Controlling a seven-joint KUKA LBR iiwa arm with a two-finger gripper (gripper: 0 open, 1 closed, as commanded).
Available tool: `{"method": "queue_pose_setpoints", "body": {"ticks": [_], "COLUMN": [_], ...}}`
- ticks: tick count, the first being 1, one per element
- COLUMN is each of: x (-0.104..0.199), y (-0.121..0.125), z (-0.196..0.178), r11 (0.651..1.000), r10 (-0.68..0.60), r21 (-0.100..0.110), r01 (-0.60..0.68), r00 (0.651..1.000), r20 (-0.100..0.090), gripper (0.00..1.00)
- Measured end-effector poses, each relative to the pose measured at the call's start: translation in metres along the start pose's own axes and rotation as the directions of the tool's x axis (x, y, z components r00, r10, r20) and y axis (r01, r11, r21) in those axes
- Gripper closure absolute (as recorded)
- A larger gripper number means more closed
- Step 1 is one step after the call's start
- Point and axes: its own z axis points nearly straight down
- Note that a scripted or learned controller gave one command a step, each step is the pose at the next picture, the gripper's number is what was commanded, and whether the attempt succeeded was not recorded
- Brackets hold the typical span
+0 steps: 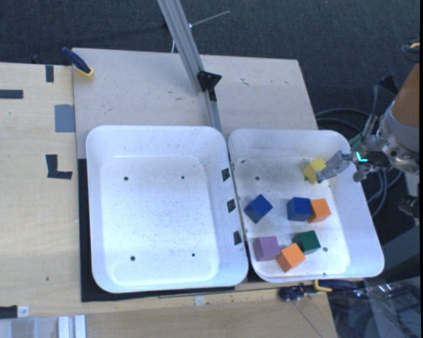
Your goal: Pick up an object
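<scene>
An orange block [290,257] lies closest to the front rim of the right bin [366,248], with a purple block [266,247] just left of it and a green block [308,241] just behind. Deeper in this bin sit two blue blocks [258,208] [299,208] and another orange one [319,209]. At its back right, the gripper [329,167] meets a yellow block [314,170]; whether the jaws pinch it cannot be told.

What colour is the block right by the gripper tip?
Yellow: the block sits by the gripper in the right bin, seen in the camera view.
</scene>
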Motion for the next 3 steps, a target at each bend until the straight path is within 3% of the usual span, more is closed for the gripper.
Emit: {"method": "queue_pose_setpoints", "body": {"ticks": [1,3], "x": [0.0,-0.002], "y": [0.001,0.013], "z": [-0.002,0.111], "r11": [1.0,1.0], "r10": [-0.001,0.0], "r21": [-0.004,0.0], "r01": [0.001,0.0], "r00": [1.0,1.0], "r20": [0.001,0.001], "gripper": [0.0,0.0]}}
